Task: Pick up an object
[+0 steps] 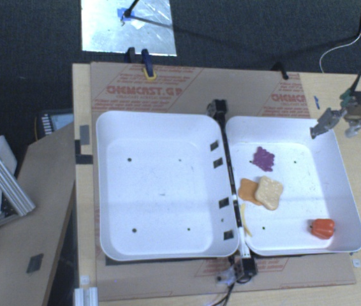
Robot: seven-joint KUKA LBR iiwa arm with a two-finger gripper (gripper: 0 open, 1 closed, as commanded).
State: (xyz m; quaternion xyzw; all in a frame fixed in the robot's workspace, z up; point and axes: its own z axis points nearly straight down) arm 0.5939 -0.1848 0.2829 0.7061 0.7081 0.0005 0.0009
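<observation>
Gripper (337, 123) is hanging over the right bin's (349, 196) far edge, jaws apart, purple grapes (264, 159) sitting well off them

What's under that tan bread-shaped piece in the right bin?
The tan bread-shaped piece lies partly on an orange flat piece, whose left part sticks out. How far the orange piece runs beneath is covered. Around them is bare floor of the right bin.
</observation>
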